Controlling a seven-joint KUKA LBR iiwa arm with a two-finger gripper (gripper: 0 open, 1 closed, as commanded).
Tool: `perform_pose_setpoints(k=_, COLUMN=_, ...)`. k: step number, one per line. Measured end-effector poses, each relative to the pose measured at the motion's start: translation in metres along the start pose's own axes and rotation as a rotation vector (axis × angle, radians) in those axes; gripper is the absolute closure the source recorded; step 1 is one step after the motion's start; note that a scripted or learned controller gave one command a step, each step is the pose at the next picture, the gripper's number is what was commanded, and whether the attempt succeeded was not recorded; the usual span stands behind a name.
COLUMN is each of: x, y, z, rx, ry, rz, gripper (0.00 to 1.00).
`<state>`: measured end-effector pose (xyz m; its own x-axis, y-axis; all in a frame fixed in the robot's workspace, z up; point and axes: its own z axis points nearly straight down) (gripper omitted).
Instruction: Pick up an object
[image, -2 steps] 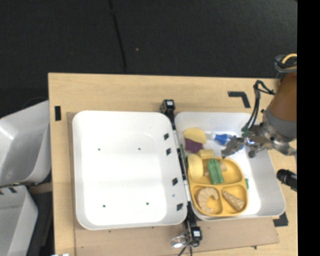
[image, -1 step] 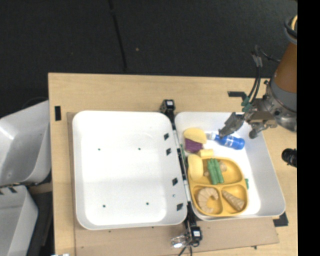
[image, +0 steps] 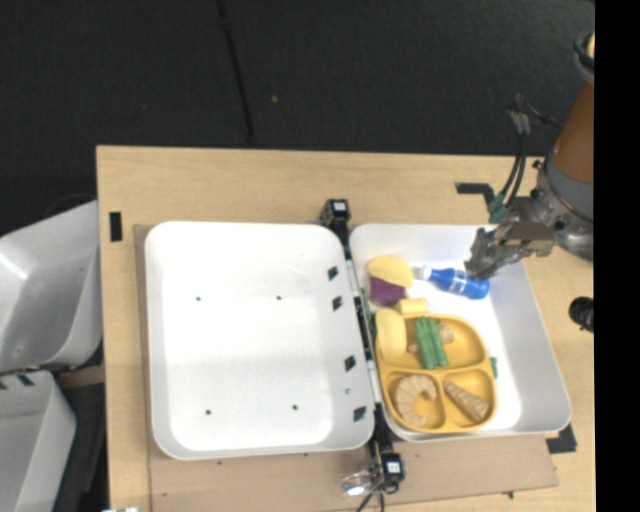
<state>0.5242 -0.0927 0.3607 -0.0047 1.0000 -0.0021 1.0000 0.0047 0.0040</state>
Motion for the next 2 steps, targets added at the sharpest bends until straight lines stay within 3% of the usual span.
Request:
perform_pose_setpoints(k=1, x=0.026, y=0.021, z=0.155, rx=0.019, ry=0.004, rz=0.002, gripper=1.00)
perform_pose_setpoints(k=2, x=0.120, y=0.005, z=0.059, rx=-0.006, ry=0.006, rz=-0.008, gripper=1.00)
